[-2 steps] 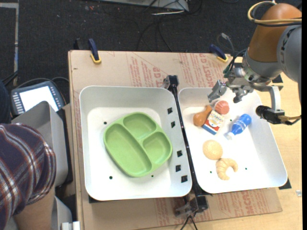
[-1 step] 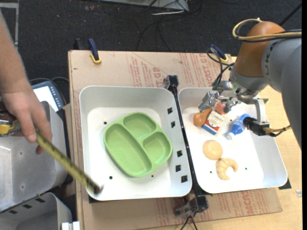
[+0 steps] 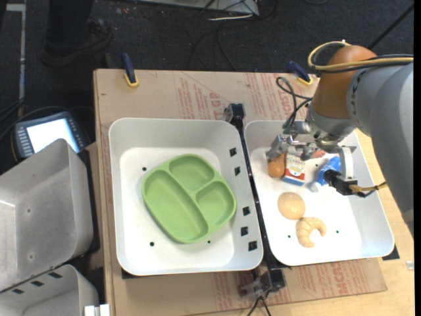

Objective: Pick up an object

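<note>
Objects lay in the right bin (image 3: 368, 242) on the table (image 3: 171, 87): a small carton (image 3: 295, 170) and an orange-brown egg-shaped item (image 3: 275, 166) near the far edge, a round bun (image 3: 291, 205) and a croissant (image 3: 310, 231) closer to the near edge. The arm (image 3: 368, 91) reached in from the right, wrist bent downward, the pincer (image 3: 297, 147) low above the carton; whether it gripped anything couldn't be told. The carton's print was too small to read. A green divided plate (image 3: 189, 198) sat in the left bin (image 3: 125, 176).
</note>
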Controlling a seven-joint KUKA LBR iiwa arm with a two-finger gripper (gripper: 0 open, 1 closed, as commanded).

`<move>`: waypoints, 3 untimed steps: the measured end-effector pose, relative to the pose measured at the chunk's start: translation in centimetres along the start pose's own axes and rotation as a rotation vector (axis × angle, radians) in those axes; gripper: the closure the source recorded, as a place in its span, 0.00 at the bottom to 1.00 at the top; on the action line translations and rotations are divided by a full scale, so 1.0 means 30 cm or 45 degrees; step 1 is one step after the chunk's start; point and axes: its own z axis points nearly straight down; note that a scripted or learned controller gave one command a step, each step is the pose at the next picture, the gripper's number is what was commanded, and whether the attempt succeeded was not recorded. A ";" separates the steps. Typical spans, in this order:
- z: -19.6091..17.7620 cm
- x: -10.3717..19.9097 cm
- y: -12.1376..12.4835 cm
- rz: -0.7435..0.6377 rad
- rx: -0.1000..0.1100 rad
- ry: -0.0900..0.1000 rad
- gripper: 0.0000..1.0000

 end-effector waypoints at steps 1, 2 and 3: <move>-0.055 0.000 0.012 0.001 -0.015 0.000 1.00; -0.253 0.011 -0.009 -0.001 0.001 0.006 1.00; -0.452 -0.011 -0.025 0.004 -0.001 0.005 1.00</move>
